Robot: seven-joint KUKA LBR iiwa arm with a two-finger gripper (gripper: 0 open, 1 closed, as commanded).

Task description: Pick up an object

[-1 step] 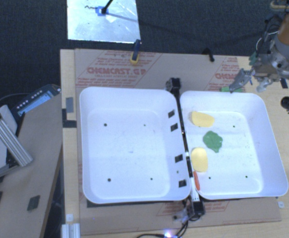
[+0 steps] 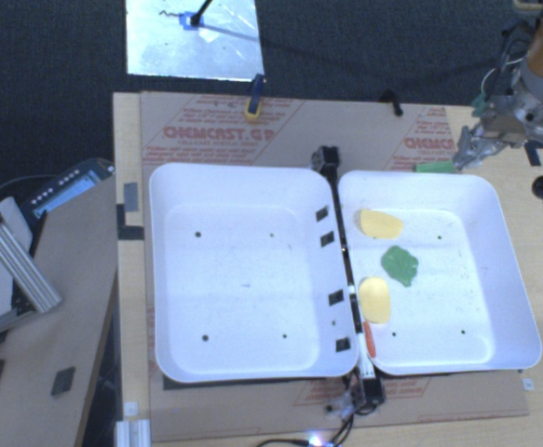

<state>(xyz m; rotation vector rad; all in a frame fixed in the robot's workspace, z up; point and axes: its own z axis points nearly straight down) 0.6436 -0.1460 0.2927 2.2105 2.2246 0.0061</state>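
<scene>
- Starting at the far left, a slanted metal rail (image 2: pixel 6 250) and a grey handset-like device (image 2: pixel 66 186) lie off the bench on a side table, with dark carpet behind.
- Further back, a shiny metal sheet (image 2: pixel 194 24) lies on the carpet, and a yellow-and-blue clamp (image 2: pixel 253 101) grips the rear edge of the printed brown board (image 2: pixel 234 133) under the bins.
- Next, the left bin (image 2: pixel 173 180) sits flat with nothing in it.
- Across the black clips of the divider, the right bin (image 2: pixel 499 212) holds the candidates: a yellow piece (image 2: pixel 381 223) near the back, a green piece (image 2: pixel 400 264) just beside it, a second yellow piece (image 2: pixel 374 299) in front, and a thin orange item (image 2: pixel 370 340) against the divider.
- At the far right, the gripper (image 2: pixel 465 155) hangs over the rear rim of that bin, well apart from every piece; nothing lies between its tips, and I cannot tell whether they are apart or together.
- By my judgement the pick is not yet begun: reaching, closing and lifting all remain.
</scene>
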